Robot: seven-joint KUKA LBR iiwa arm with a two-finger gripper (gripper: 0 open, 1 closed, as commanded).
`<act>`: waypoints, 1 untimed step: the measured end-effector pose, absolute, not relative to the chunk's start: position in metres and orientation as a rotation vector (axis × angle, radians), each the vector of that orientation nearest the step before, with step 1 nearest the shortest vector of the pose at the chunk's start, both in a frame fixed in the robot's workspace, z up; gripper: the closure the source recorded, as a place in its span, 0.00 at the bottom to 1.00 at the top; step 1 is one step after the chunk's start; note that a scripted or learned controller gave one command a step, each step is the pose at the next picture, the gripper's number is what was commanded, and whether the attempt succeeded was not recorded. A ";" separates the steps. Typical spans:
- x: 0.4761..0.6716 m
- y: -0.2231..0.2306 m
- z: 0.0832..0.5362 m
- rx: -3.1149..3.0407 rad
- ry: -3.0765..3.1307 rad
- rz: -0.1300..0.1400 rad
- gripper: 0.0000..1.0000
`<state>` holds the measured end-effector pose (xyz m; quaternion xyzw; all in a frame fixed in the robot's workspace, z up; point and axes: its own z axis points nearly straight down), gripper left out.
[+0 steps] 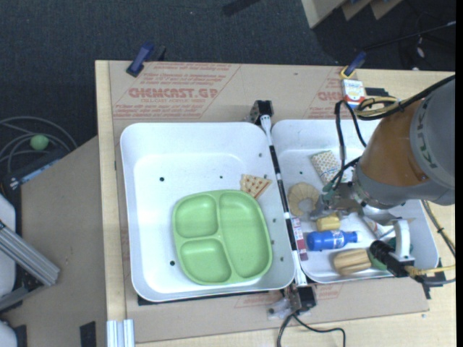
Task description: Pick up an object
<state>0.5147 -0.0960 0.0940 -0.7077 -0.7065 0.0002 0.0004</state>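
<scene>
The fingers (327,207) hang low in the right bin (427,255), just above the yellow piece (328,223) and beside the round cracker (302,194), though whether they are spread or closed I cannot tell. That bin also holds a blue bottle (331,240), a brown roll (351,261) and a patterned packet (326,165), crowded close, so a clean grab looks awkward. The left bin (145,194) carries a green divided plate (220,236) and a waffle cracker (254,186).

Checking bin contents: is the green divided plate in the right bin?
No, the green divided plate lies in the left bin, with a waffle-like cracker by its upper edge.
</scene>
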 end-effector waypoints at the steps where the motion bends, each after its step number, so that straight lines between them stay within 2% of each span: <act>1: 0.502 -0.030 0.218 -2.220 -2.225 -0.005 1.00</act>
